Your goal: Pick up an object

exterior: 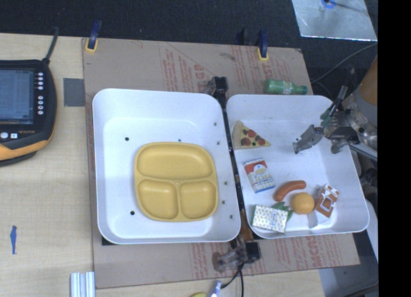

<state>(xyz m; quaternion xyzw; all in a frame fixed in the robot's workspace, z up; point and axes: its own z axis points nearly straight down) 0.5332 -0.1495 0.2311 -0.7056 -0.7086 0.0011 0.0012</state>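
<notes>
The right bin [289,110] holds a pizza slice [249,137], a small red, white and blue carton [259,175], a sausage [289,189], an orange [303,204], a silvery packet [270,218] and a red and white pack [327,200]. My gripper [322,145] hangs over the bin's right half, above and to the right of the carton and sausage. Its fingers [307,141] are spread open with nothing between them.
A yellow divided plate [175,180] lies in the left bin [109,161]. A green bottle [284,87] rests on the cardboard just behind the right bin. A control pendant [22,109] sits at the far left of the bench.
</notes>
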